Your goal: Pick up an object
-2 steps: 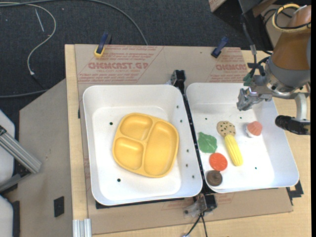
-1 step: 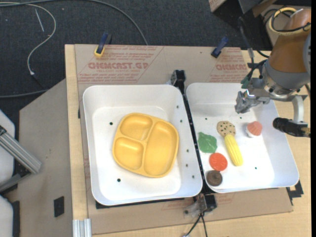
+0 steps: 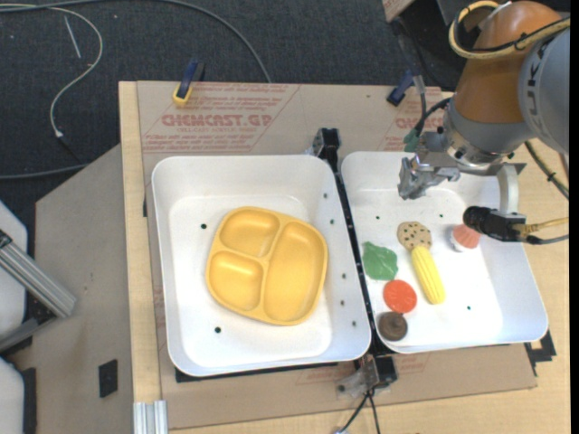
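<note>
The camera view looks down at a slant on a table (image 3: 271, 107) covered with a printed cardboard sheet, bearing two shallow white bins side by side. The left bin (image 3: 181, 206) holds a yellow divided plate (image 3: 267, 265) with three compartments, lying flat near the bin's middle.

The right bin (image 3: 507, 306) holds a cluster of small toy foods. A tan speckled cookie (image 3: 414, 234) lies just above a yellow corn cob (image 3: 428, 275), the two touching or nearly so. A green leafy piece (image 3: 379, 260) sits to the left of the corn, close to the bin's left wall. Below it is a red tomato (image 3: 400, 296), just beside the corn's lower end, and a dark brown round piece (image 3: 392, 325) lies near the bin's front edge. A small pink-and-white piece (image 3: 465, 237) rests apart to the right of the cookie.

The arm reaches in from the right, its orange band above the wrist, and the jaws (image 3: 414, 183) hang over the upper part of the right bin, above the cookie and apart from it. Nothing is seen between the jaws; how wide they stand I cannot tell.
</note>
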Robot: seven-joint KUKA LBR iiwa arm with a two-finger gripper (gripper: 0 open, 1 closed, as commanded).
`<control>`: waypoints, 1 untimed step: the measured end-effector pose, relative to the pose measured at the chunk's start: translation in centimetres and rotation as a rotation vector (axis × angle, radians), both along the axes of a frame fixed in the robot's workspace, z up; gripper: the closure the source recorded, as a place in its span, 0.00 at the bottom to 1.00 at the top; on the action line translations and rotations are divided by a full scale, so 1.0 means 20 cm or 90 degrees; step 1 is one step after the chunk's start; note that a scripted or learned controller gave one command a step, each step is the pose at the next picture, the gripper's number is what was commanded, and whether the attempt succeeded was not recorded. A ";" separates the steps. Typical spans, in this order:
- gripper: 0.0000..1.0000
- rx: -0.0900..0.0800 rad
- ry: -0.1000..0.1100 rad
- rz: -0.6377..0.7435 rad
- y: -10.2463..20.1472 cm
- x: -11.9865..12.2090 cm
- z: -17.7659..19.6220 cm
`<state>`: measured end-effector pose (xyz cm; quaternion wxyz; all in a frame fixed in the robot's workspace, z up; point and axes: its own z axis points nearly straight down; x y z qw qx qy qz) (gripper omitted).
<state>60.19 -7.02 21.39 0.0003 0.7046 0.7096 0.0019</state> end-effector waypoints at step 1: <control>1.00 0.000 0.000 0.000 0.29 0.06 0.03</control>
